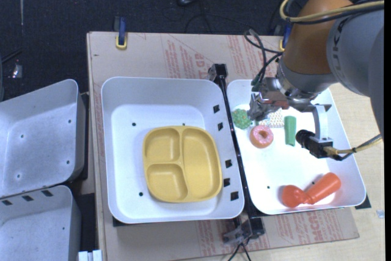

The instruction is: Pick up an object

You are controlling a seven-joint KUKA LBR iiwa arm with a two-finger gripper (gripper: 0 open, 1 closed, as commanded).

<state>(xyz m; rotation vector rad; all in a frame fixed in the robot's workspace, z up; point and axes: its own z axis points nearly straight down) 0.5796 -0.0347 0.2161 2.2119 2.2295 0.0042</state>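
My gripper (261,108) hangs over the back left part of the right bin (342,131), under the orange band of the arm. Just left of it and below lies a green knobbly toy (242,118). A pink ring-shaped donut (262,136) sits a little nearer the front, close beneath the gripper. A green upright block (289,129) stands to the donut's right. An orange-red bottle-shaped toy (310,190) lies at the bin's front right. Nothing shows between the gripper's tips.
The left bin (122,131) holds a yellow divided plate (182,163). A black divider with clips (232,143) runs between the bins. A black connector with a yellow cable (317,146) hangs from the arm over the right bin.
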